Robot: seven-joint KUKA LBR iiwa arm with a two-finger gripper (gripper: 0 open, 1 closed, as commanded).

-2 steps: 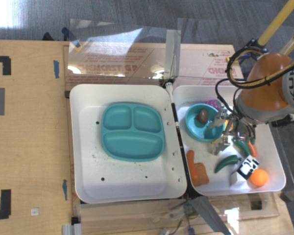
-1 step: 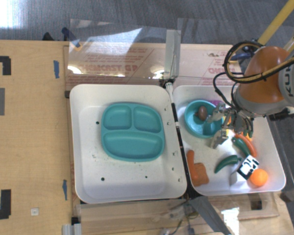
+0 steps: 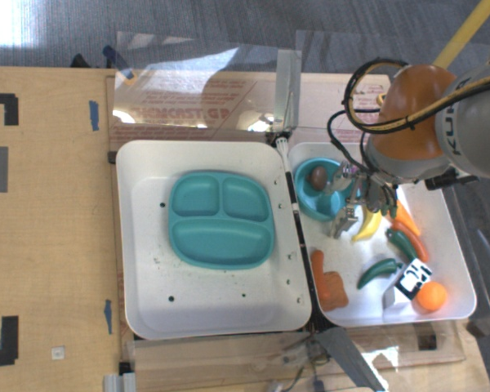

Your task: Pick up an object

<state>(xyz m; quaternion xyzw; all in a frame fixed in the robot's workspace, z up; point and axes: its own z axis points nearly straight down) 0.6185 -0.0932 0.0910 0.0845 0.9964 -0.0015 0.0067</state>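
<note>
I've got the jaws (image 3: 349, 219) low by the banana (image 3: 367, 225) — lined up to grab; can't tell their state.

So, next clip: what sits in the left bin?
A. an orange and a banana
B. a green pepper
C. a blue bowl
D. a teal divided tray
D. The teal divided tray lies alone in the left bin, while the blue bowl, banana, orange and green vegetables are all in the right bin, where the pincer hangs.
</note>
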